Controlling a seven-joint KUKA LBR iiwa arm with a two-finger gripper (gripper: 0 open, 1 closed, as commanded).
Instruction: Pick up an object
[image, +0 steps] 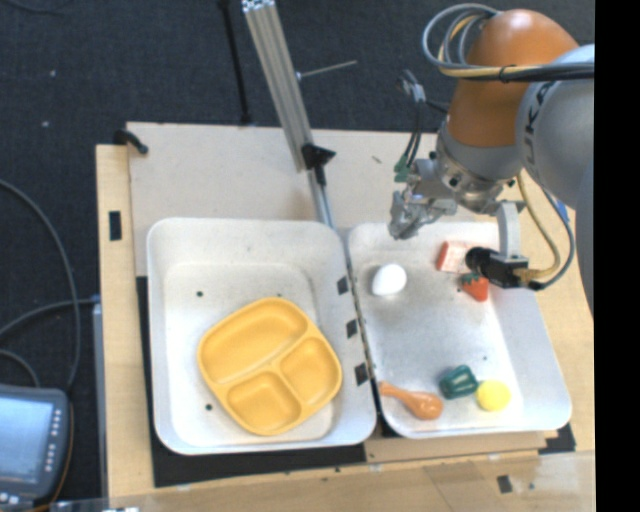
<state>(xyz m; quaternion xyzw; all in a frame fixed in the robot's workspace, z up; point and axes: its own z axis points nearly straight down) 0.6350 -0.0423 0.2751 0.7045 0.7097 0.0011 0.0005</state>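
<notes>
A yellow divided plate (270, 365) fills the lower middle of the left bin (175, 250), leaving bare floor above it. In the right bin (540, 340), a white ball (389, 279) sits upper left with open floor below; along the lower rim lie an orange piece (412, 399), a green block (458, 381) and a yellow ball (492, 396); a red-and-white item (455, 258) sits near the upper right. The gripper (403, 226) hangs over that bin's upper-left corner; whether its fingers are released or clenched I cannot tell.

Two shallow white plastic bins are sitting side by side on the bench. In the left bin (170, 250) a yellow three-compartment plastic tray (268, 364) is lying toward the near side. In the right bin (545, 350) a white ball (389, 279) is lying near the far left corner, with the gripper (405, 222) hanging just behind it. A pink-and-white block (452, 257) and a small red piece (476, 290) are lying to the ball's right. Along the near edge an orange spoon-shaped toy (412, 399), a dark green block (458, 381) and a yellow ball (492, 396) are lying from left to right.
</notes>
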